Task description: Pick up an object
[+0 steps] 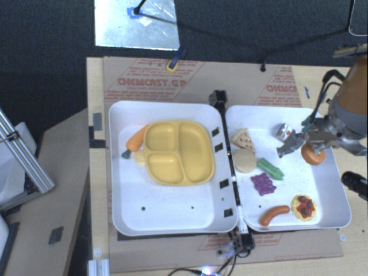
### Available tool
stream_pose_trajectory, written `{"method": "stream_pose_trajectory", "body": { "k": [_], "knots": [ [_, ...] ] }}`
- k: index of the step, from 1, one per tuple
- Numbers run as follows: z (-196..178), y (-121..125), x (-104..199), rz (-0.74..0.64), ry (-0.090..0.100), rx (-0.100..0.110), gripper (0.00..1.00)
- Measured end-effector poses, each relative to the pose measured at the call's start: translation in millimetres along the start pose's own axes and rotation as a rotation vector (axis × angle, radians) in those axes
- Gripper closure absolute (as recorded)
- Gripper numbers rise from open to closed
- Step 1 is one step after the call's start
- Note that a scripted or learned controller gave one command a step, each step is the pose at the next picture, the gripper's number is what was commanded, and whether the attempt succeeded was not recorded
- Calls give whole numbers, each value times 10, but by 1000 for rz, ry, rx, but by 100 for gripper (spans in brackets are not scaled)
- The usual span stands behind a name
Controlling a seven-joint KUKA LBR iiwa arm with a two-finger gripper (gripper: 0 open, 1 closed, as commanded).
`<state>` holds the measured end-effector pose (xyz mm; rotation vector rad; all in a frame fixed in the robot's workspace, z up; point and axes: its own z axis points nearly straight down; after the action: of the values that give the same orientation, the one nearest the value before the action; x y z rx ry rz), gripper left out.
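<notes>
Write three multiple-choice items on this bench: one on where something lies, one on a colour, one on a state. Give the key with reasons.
1. Where does the carrot lie?
A. In the left bin, touching the tray's left edge
B. In the right bin, by the sausage
C. On the cardboard, outside the bins

2. What colour is the divided tray?
A. Blue
B. Yellow
C. Red

3. How do the tray's compartments look?
A. Piled with grapes
B. Holding a sausage
C. Bare

Key: 1 A, the carrot lies against the tray inside the left bin. 2 B, the tray is plainly yellow. 3 C, grapes and sausage lie in the right bin, and the compartments show only yellow plastic.
</notes>
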<state>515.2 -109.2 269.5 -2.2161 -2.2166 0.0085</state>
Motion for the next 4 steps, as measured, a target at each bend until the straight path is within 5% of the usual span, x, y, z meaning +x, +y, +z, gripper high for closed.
{"method": "stream_pose_trajectory", "body": {
  "k": [1, 4],
  "knots": [
    [-51, 18, 1, -2, -2, -11, 0],
    [1445, -44, -58, 0, 0, -6, 0]
  ]
}}
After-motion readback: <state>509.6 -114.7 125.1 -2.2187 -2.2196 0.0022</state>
